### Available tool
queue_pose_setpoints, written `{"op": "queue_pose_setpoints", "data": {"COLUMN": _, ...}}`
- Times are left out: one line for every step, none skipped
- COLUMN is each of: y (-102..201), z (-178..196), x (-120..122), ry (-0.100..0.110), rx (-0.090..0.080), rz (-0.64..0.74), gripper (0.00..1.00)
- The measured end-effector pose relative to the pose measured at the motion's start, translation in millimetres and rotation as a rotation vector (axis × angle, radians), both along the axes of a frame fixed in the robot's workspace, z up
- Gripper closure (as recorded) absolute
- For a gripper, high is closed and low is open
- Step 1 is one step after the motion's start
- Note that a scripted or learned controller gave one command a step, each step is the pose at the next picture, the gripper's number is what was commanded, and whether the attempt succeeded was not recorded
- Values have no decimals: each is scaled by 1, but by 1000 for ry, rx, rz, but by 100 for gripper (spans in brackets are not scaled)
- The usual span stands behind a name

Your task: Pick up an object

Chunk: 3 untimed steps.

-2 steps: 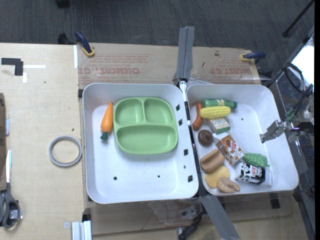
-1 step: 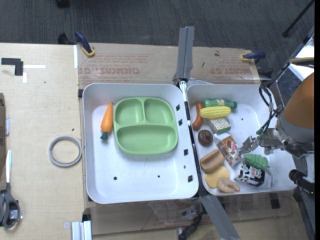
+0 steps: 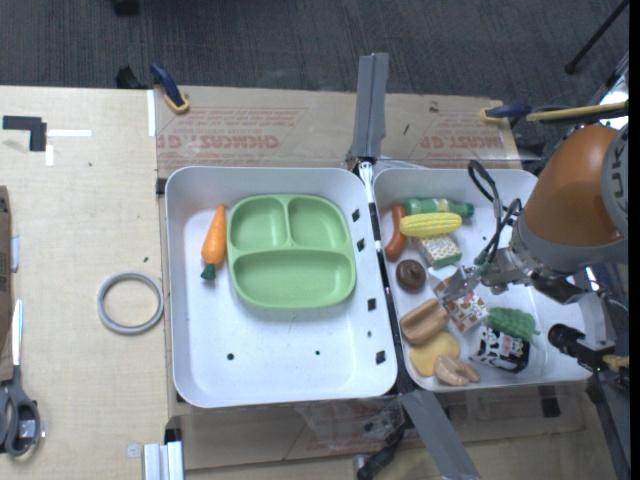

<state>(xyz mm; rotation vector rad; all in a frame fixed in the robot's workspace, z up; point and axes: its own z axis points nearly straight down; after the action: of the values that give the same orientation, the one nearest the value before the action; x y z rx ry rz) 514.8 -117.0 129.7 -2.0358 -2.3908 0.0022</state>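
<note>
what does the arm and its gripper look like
The arm has a bulky rounded orange band above a grey wrist section. A thin black cable loops beside it. The gripper is small, metallic grey with dark parts.

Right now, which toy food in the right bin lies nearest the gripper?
The red-and-white patterned box, right under the gripper. The corn and chocolate donut lie further off.

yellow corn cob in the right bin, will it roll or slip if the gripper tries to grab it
The yellow toy corn cob looks rounded and long, so it may well roll sideways if nudged. Its surface looks like smooth plastic, so it could slip from a loose pinch. It lies close against the green and yellow toy and a small speckled block, which may check its roll.
</note>
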Motion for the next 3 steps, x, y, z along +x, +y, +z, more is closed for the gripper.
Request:
{"op": "queue_pose_setpoints", "data": {"y": -24, "z": -34, "x": -13, "ry": 0, "rx": 1, "rz": -92, "gripper": 0}}
{"op": "queue_pose_setpoints", "data": {"y": 4, "z": -38, "x": -17, "ry": 0, "rx": 0, "rz": -87, "gripper": 0}}
{"op": "queue_pose_setpoints", "data": {"y": 2, "z": -30, "x": -17, "ry": 2, "rx": 0, "rz": -91, "gripper": 100}}
